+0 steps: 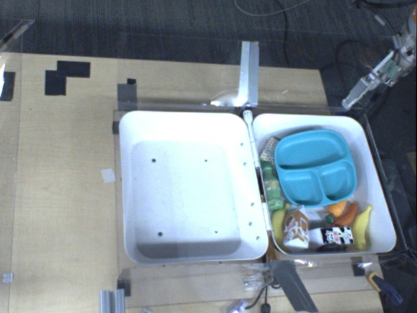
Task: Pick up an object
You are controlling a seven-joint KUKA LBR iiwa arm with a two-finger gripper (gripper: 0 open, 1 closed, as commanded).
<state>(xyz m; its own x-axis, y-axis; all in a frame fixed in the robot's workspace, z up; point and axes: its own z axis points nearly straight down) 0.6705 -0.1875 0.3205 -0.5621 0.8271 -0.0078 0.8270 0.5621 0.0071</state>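
I see a pale wooden bench [58, 194] with black tape marks [65, 75] at its far left. Beyond it, dark carpet [150, 5] carries a thin looping cable [264, 2].

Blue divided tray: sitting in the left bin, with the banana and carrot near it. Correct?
Not quite. The camera view shows the blue divided tray in the right bin, not the left. The banana and carrot do lie near it.
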